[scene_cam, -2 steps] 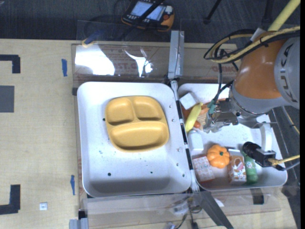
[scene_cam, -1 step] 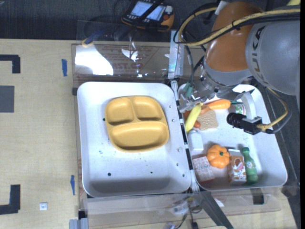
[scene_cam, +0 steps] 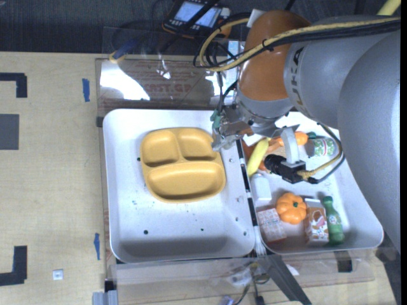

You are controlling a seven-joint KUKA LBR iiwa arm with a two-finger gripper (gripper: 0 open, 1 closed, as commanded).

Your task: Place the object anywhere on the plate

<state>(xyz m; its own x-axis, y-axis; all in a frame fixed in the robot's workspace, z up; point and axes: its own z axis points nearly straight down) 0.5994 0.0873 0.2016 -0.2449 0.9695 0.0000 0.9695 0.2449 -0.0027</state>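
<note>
Grey end effector (scene_cam: 224, 132) | opening: cannot tell | hold: nothing seen | yellow plate (scene_cam: 182, 164) just left-below | banana (scene_cam: 256, 157) just right

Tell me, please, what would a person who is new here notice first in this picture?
Probably the big grey arm with its orange band, reaching in from the right over the seam between the two bins. Next, the yellow divided plate lying in the left bin. Then the cluster in the right bin: a banana, a small pumpkin and a green bottle.

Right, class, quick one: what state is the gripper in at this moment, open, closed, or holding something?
Gripper: cannot be told; it sits at the yellow plate's right edge, near the divide between the bins.
</note>
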